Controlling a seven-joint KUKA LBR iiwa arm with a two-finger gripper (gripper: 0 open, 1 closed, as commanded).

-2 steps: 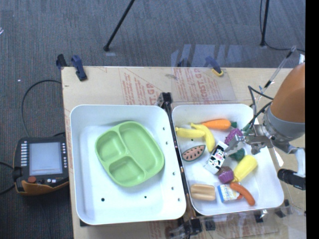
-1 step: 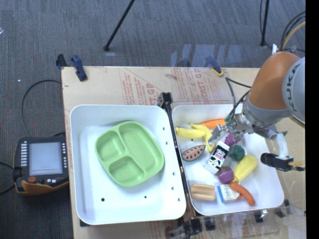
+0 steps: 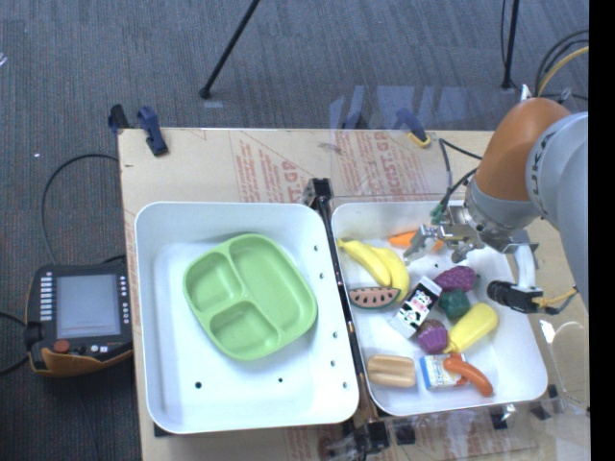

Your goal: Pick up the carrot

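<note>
The carrot point(image 3: 404, 238) is a small orange piece lying at the back of the right bin point(image 3: 533, 377), just behind the bananas. My gripper point(image 3: 437, 248) hangs low right over the carrot's right end, which it partly hides. Its two grey fingers point(image 3: 419, 248) stand apart, one on either side of that end, so it is open. The carrot still lies on the bin floor.
Packed around it in the right bin are bananas point(image 3: 375, 262), a watermelon slice point(image 3: 375, 297), a milk carton point(image 3: 416, 307), an eggplant point(image 3: 456, 279), a yellow corn point(image 3: 473, 327), a bun point(image 3: 392, 370) and a red sausage point(image 3: 469, 373). A green divided plate point(image 3: 250, 296) lies in the left bin point(image 3: 163, 392).
</note>
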